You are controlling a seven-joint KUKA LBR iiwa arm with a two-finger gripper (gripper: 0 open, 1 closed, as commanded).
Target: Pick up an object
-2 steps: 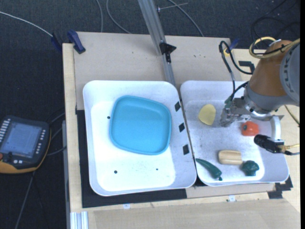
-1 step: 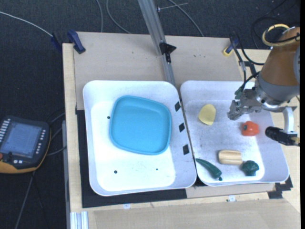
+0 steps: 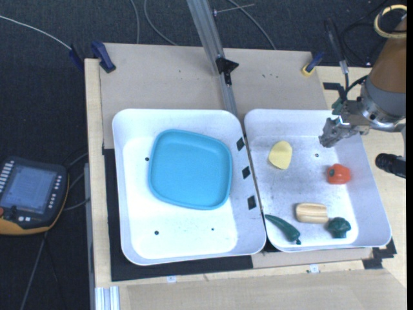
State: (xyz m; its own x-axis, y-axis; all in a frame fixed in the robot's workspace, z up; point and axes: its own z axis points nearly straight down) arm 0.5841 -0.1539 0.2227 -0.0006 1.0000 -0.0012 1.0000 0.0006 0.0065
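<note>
Scene: two white bins side by side at frame centre, seen from above.
Left bin [image 3: 129, 237]: holds a blue plate [image 3: 190, 168].
Right bin [image 3: 368, 192]: holds five small objects (toy food, it seems).
Objects: yellow piece [image 3: 280, 155] upper left of the bin; red piece [image 3: 337, 174] at right; tan roll [image 3: 311, 212] lower centre; green pepper [image 3: 283, 228] at the lower left edge; dark green piece [image 3: 338, 225] at lower right.
Risk: the gripper is over bare floor between the yellow and red pieces, so a straight descent would likely close on nothing.
Arm: enters from the right edge, wrist angled down and leftward.
Gripper [image 3: 329, 134]: upper right of the right bin, nothing visibly in it; open or closed cannot be told.
</note>
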